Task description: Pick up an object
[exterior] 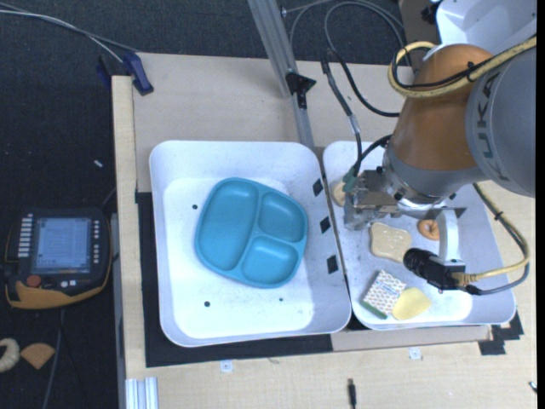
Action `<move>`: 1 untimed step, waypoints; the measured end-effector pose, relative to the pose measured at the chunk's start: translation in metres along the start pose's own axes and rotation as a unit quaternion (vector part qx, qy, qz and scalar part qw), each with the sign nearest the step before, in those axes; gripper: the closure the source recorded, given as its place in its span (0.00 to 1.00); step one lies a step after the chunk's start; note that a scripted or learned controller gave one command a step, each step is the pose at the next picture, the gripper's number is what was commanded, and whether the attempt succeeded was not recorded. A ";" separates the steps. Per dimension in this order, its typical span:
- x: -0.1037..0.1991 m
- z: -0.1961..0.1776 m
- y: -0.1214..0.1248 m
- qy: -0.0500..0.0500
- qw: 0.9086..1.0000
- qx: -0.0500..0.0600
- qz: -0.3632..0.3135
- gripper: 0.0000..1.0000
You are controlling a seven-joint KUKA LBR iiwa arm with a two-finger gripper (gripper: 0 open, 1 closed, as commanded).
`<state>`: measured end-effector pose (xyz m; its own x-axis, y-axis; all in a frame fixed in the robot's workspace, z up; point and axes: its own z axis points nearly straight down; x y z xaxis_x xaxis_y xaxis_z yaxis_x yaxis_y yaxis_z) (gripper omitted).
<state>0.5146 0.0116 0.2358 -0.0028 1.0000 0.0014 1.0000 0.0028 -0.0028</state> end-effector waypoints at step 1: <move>0.049 0.014 0.002 0.000 1.000 0.000 0.000 1.00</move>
